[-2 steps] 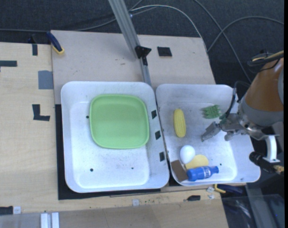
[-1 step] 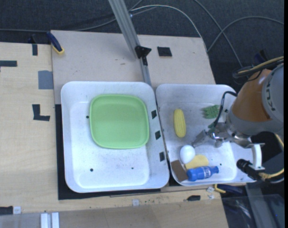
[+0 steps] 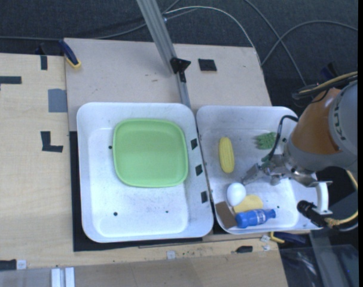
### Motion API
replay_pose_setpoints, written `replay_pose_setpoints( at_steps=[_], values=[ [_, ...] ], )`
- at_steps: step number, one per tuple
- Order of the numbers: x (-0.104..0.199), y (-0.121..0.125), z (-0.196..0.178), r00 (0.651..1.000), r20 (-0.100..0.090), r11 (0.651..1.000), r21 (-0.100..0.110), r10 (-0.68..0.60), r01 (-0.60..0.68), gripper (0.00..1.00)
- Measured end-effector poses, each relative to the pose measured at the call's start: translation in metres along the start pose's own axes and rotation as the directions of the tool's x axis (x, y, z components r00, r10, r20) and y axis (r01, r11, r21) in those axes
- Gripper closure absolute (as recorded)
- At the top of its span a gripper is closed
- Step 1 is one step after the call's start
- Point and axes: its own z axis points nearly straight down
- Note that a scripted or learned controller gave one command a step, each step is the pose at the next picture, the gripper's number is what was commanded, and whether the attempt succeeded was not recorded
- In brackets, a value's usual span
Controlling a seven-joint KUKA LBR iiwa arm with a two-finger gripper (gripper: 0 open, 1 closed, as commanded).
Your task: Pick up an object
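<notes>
We judge we are in the approach step, our gripper spread and grasping nothing inside the right bin, so next we descend toward the white egg at its seven o'clock and clench.

1. The arm ran off the right edge and covered part of the right bin's rim.
2. The tool's fingers were too small to read.
3. The green item was too blurred to identify.
</notes>
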Motion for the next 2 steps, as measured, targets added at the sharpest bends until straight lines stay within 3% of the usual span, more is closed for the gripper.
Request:
replay_pose_setpoints(
  at_steps=[1,2],
  values=[
    [-0.001,0.001,-0.011,1.0,0.001,1.0,-0.002,0.001,-0.001,1.0],
    [0.004,0.003,-0.054,1.0,-0.001,1.0,-0.001,-0.001,0.001,1.0]
  ],
)
